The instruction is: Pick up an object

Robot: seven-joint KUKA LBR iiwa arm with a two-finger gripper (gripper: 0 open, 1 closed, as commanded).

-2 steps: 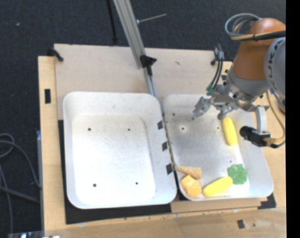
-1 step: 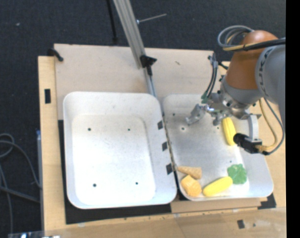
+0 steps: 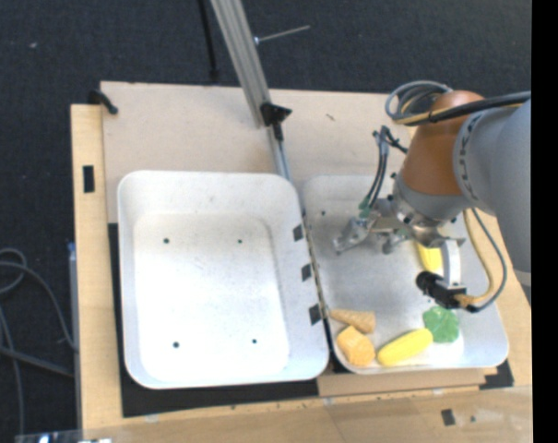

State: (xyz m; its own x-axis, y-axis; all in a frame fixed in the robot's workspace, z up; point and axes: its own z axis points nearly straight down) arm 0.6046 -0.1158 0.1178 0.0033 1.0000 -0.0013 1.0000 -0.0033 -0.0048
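1. You see a tan surface (image 3: 186,127) carrying the left bin (image 3: 214,280)
2. A slanted aluminium rail (image 3: 242,44) crosses the surface's far edge
3. Loose cables (image 3: 6,293) lie on the dark floor (image 3: 94,26) at your left

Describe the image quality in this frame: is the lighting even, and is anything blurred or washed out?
Camera view: light is fairly even, with only soft shadows along the rims of the left bin; the white bin floors look bright, nearly washed out. The arm and the pincer are soft and slightly smeared. The yellow object and the green one keep their colours but lack fine detail.
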